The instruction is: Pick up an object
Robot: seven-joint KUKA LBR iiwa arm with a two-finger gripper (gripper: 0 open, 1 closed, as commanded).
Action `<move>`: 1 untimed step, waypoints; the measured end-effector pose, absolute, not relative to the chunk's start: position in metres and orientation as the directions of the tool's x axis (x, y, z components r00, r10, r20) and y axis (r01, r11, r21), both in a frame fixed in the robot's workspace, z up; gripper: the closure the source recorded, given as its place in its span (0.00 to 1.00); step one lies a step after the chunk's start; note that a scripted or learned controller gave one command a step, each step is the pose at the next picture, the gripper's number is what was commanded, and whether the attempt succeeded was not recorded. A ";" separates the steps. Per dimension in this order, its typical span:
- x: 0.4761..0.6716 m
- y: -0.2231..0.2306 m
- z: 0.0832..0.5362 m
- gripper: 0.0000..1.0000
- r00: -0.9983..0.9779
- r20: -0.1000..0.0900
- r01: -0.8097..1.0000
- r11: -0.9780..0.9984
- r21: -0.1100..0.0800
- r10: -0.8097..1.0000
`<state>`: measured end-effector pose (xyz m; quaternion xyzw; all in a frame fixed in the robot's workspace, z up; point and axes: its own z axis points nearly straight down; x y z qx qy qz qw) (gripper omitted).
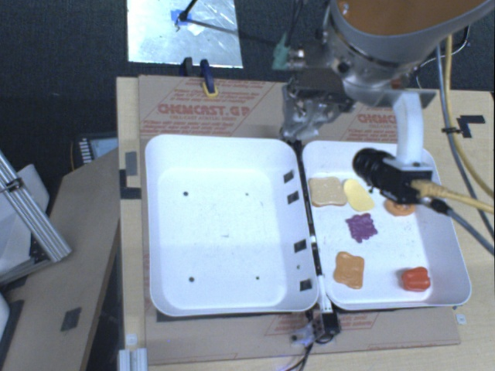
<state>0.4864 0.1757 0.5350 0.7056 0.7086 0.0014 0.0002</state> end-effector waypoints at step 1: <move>0.514 0.210 0.535 1.00 -0.005 0.001 1.000 0.005 0.004 1.000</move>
